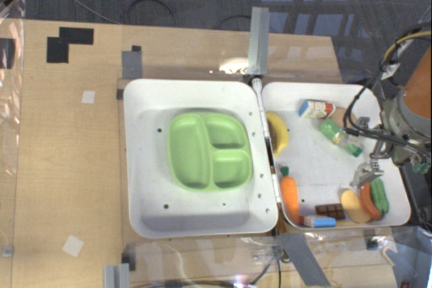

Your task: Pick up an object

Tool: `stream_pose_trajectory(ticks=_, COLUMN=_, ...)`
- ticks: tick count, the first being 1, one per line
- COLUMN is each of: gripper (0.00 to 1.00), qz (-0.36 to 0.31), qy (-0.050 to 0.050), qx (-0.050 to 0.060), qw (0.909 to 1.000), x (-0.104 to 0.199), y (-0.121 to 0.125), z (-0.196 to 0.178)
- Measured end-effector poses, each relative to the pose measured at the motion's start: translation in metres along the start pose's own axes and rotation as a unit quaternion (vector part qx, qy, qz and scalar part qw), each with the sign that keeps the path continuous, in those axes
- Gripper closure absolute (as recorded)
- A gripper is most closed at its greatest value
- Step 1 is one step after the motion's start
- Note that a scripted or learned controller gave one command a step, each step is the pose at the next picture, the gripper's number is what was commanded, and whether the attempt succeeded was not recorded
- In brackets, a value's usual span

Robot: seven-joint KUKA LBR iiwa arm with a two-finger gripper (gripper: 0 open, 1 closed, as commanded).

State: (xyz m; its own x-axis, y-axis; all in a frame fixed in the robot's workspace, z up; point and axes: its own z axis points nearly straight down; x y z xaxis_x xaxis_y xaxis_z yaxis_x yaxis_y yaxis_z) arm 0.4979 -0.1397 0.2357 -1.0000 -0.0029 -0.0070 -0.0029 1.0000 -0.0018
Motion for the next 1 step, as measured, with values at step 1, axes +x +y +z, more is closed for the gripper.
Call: stream_pose_trajectory(ticks=1, gripper=0.0, qz=-0.097, qy=0.003, qx=-0.002, qw=0.9952, x=-0.0238, y=-0.0108, z=0.1187)
